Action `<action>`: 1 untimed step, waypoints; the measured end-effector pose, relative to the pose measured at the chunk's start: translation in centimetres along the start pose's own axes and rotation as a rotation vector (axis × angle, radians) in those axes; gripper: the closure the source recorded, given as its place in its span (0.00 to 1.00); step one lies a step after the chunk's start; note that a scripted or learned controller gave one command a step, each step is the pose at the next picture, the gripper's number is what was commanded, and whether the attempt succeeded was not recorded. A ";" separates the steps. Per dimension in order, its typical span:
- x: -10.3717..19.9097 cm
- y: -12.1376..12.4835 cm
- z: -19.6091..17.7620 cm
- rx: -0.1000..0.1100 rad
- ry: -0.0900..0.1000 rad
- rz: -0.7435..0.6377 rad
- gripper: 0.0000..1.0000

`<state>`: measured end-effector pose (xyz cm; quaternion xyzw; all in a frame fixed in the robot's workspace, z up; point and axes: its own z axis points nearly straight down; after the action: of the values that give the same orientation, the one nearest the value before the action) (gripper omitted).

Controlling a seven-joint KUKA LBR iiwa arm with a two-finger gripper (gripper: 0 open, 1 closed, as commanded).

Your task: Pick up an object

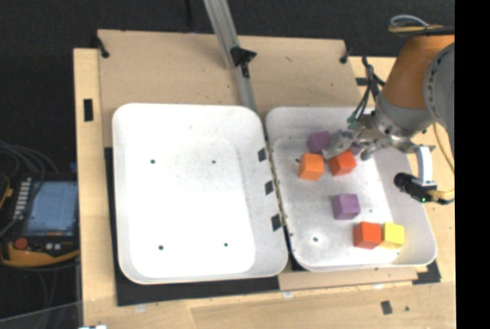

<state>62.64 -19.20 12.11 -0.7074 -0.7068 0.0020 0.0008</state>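
Observation:
Several small blocks lie in the right bin. A purple block, an orange block and a red block cluster near its upper left. Lower down sit another purple block, a second red block and a yellow block. My gripper hangs over the upper cluster, just above the first red block and right of the upper purple one. The gripper's body hides the red block's top edge. Whether it touches any block I cannot tell.
The left bin lies beside the right one, a row of clips between them. A slanted metal pole rises from behind the bins. The arm's orange band is at the right, with cables near it.

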 end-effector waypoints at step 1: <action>-0.1 0.2 -1.4 -0.009 -0.001 0.001 1.00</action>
<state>62.87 -19.27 13.54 -0.7078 -0.7064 -0.0010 -0.0027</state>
